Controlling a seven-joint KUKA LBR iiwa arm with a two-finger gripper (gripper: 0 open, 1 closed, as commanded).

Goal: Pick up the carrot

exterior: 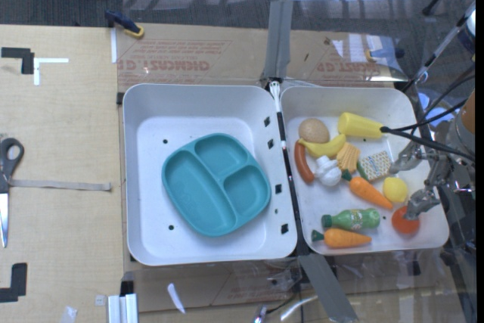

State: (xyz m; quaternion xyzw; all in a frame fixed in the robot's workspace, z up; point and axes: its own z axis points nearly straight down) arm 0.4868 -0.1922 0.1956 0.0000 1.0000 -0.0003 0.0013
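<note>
Camera view: the carrot [370,192] should be approached from above and gripped across its width, though the gripper's [417,202] jaw state cannot be told.

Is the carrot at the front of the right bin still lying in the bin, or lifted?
Lying in the bin. The carrot rests flat on the right bin floor beside the green bottle, apart from the gripper.
</note>
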